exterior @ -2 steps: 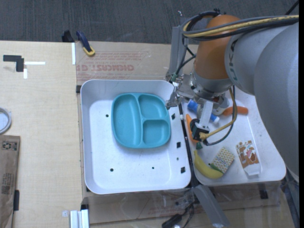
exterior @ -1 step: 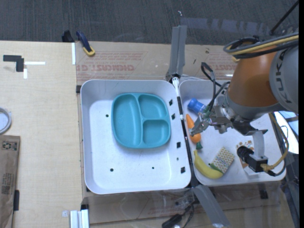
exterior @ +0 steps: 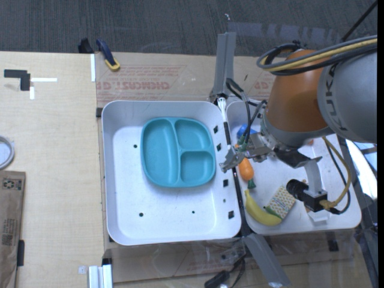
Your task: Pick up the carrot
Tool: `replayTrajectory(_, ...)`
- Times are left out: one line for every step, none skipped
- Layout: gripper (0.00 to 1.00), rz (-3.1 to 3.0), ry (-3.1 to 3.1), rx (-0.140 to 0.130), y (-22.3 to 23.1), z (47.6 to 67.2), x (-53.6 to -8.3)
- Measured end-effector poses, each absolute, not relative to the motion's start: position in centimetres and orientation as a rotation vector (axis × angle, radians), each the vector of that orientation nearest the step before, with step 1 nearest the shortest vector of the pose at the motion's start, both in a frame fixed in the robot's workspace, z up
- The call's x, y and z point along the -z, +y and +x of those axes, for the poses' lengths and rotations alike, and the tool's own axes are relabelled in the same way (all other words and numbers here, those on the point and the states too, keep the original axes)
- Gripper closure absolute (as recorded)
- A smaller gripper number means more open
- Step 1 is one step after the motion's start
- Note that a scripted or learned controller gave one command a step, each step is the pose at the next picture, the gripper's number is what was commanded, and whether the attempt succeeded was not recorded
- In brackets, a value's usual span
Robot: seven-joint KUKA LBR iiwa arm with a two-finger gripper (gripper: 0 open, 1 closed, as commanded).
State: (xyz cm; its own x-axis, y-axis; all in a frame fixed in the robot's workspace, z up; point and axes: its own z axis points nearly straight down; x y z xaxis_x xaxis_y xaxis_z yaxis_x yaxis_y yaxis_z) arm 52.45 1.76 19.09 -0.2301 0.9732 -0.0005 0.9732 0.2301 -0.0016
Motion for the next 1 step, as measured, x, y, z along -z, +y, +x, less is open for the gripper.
replayTrajectory(0.0, -2.125, -2.314, -0.003, 4.76, 49.94, -26.81)
